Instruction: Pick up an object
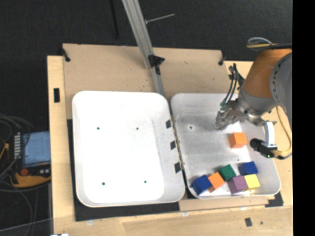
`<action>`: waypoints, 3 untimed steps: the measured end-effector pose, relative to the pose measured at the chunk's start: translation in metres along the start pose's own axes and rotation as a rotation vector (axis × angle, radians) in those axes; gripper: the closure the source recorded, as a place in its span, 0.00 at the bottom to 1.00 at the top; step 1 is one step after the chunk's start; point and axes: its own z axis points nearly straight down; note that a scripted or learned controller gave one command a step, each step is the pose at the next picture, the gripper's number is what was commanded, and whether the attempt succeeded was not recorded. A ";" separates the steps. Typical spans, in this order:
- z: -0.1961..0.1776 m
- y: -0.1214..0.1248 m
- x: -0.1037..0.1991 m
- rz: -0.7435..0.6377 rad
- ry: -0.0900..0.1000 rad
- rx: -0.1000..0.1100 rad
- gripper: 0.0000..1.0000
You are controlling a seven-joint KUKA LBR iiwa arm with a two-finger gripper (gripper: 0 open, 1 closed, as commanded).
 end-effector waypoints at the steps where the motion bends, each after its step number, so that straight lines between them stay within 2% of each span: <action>1: -0.047 0.007 -0.006 -0.002 0.000 -0.003 1.00; 3: -0.144 0.018 -0.021 -0.011 0.000 -0.004 1.00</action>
